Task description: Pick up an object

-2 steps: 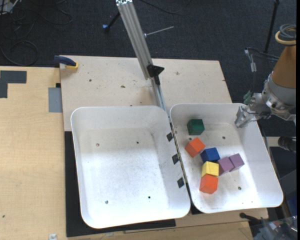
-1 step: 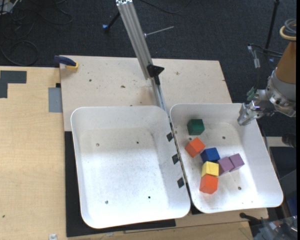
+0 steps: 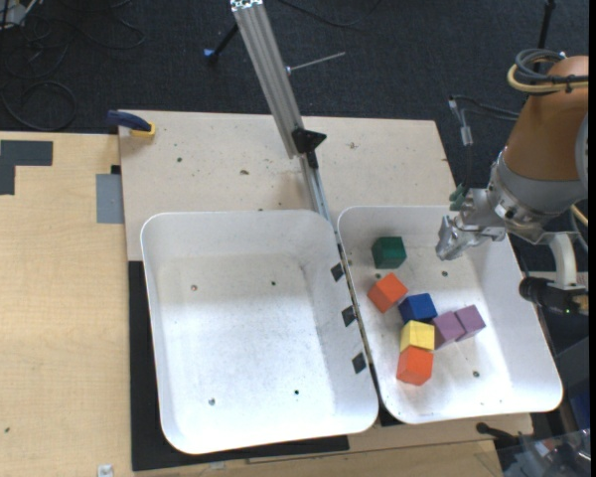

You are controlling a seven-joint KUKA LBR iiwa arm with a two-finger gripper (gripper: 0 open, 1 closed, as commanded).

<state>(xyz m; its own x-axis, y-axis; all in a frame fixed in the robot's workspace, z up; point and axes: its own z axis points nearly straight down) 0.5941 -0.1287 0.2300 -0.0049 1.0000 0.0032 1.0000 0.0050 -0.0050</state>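
Several small blocks lie in the right bin (image 3: pixel 507 376): a green cube (image 3: pixel 388 251) toward the back, an orange cube (image 3: pixel 386 292), a blue cube (image 3: pixel 417 308), a yellow cube (image 3: pixel 417 335), a second orange block (image 3: pixel 414 366) nearest the front, and two purple blocks (image 3: pixel 458 323) side by side. My gripper (image 3: pixel 449 246) hangs over the back of the right bin, to the right of the green cube and apart from it. Nothing shows between its fingers.
The left bin (image 3: pixel 179 366) sits beside the right one, with black clips along the shared wall. A slanted aluminium post (image 3: pixel 273 78) rises behind the bins. A blue and yellow clamp (image 3: pixel 131 123) lies at the bench's back left.
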